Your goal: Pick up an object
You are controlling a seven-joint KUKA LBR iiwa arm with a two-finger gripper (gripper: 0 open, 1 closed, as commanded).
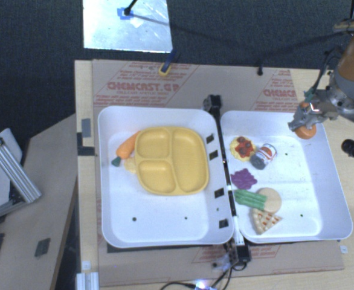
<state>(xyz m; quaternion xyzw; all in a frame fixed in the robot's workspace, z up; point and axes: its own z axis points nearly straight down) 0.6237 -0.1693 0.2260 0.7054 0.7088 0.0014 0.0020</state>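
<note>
My gripper [302, 125] hangs over the far right corner of the right bin [322, 180]. A small orange object [307, 133] lies right under its tip, partly covered by it; I cannot tell whether it is gripped. Further left in that bin lie a round red-and-yellow food piece [243, 147], a small can [263, 156], purple grapes [243, 177], a green piece [248, 198], a tan round piece [270, 197] and a waffle-patterned wedge [265, 222].
The left bin [113, 216] holds a yellow divided plate [168, 160] with a toy carrot [127, 145] at its left edge. A black divider [222, 162] runs between the bins. A shiny metal sheet [127, 17] lies beyond the bench.
</note>
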